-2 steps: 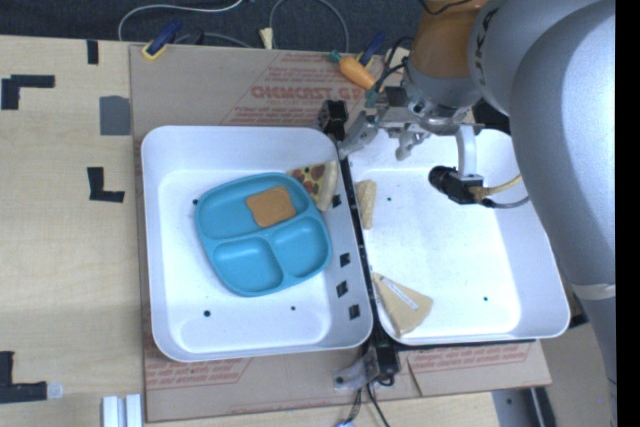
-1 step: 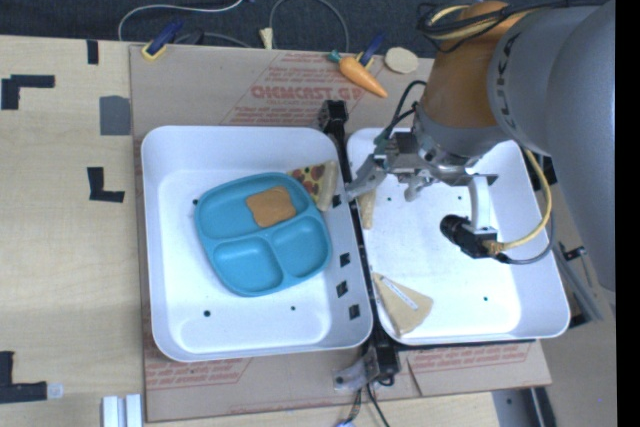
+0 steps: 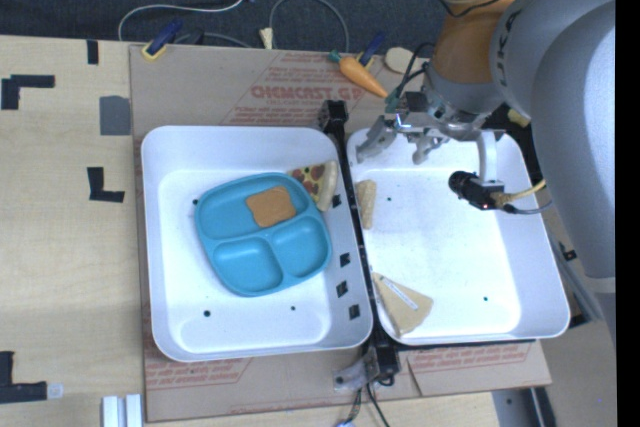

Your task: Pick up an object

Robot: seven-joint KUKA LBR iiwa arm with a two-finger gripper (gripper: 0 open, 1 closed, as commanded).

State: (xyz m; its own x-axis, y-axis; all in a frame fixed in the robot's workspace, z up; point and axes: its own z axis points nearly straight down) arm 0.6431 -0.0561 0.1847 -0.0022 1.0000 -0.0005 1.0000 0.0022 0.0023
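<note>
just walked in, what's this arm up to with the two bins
The arm reaches in from the right, its pincer hanging over the far edge of the right bin with nothing between its fingers. That bin holds a sandwich wedge near the front. The left bin holds a blue tray with a brown patty on it. Nothing is picked up yet.

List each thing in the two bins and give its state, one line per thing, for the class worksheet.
Blue tray: flat in left bin, upright.
Brown patty: lying in the tray's top compartment.
Pizza slice: lying beside the tray, by the divider.
Tan wedge: flat in right bin's near-left corner.
Claw: above right bin's far edge, holding nothing visible.
</note>
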